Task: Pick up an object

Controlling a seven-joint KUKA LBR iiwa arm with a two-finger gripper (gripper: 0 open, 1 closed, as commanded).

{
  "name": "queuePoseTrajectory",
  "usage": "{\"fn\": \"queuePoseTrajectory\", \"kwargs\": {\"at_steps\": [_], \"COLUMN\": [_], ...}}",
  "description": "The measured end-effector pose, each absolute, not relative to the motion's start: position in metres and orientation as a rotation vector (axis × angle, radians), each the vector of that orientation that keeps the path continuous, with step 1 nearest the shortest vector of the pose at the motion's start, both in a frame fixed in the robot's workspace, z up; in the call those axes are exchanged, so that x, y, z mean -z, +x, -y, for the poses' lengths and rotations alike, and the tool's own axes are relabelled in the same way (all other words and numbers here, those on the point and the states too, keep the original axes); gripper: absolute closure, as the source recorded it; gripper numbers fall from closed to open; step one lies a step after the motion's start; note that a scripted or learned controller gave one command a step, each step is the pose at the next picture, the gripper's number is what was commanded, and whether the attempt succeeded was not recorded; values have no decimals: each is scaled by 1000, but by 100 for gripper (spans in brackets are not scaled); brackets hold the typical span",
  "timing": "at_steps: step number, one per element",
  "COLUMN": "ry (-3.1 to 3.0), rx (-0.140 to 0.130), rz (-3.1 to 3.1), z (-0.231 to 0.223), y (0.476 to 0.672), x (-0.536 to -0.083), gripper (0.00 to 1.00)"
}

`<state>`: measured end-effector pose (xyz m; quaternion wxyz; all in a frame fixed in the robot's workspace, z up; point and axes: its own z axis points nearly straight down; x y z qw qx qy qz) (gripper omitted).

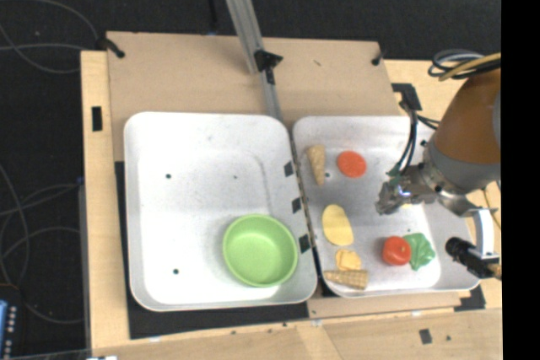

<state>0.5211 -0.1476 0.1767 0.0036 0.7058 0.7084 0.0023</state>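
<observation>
On the counter point(194, 80), the left bin point(169, 156) holds a green bowl point(260, 249) near its front right corner; it looks like light, stiff plastic, best taken by the rim, though it lies well apart from the tool.

The right bin point(371, 131) carries the likelier picks. Along its left side lie a tan cone-shaped piece point(316, 163), a yellow oval piece point(337, 224), a small yellow block point(347, 260) and a waffle-like wedge point(348, 278), the last two touching, which could spoil a clean grip. An orange-red round piece point(352, 164) sits alone further back. A red tomato with green leaves point(405, 251) rests near the front; it looks like smooth, hard, light toy plastic that may slip, so pinch it across its middle.

The tool point(395, 196) hovers between the round piece and the tomato, and I cannot tell its state.
</observation>
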Motion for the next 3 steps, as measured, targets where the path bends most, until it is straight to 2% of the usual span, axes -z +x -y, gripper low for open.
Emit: {"fn": "queuePoseTrajectory", "kwargs": {"at_steps": [1, 2, 3], "ry": [2211, 2212, 2210], "rx": [-7, -4, -5], "rz": [-2222, -2226, -2231], "z": [141, 141, 80], "y": [517, 518, 531], "x": [-231, -247, -250], "gripper": [100, 100, 100]}}
